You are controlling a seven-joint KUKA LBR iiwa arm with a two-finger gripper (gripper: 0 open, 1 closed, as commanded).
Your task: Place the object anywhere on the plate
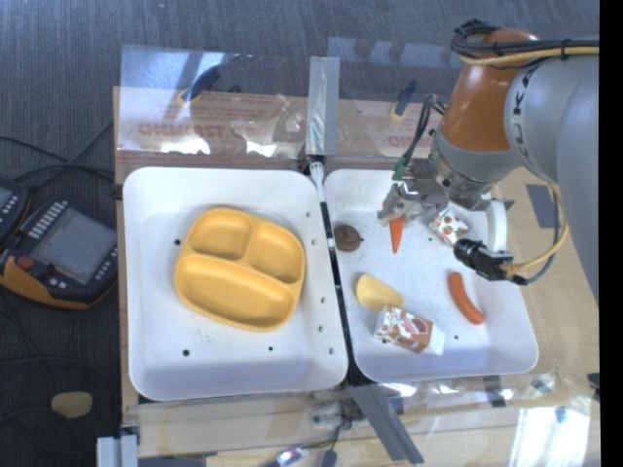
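Nearest the lens: small carton with red print, lying flat at front of right bin. Just behind it, yellow wedge, cheese-like. Off to the right, orange-red sausage, well apart from both. Brown round piece close against the divider between bins. Second small red-and-white packet partly tucked under the arm.

Tool low over rear of right bin, toy carrot directly beneath, orange tip pointing toward the front. Carrot's top end lost under the tool; open, closed or gripping — cannot tell from this angle.

Yellow divided plate sitting in left bin, three compartments, nothing on it. Well apart from carrot, divider between.

Handling judgement, taking carrot as the task's thing: looks like a hard plastic play-food piece. Probably light, stiff, not fragile. Smooth tapered surface likely slippery; a pinch near the thin tip liable to squirt it forward. Better hold across the thick upper end, square to the long axis. Light weight means little risk in carrying, more risk of a nudge or roll on the bin floor during a missed close. Any plate compartment acceptable as drop spot.
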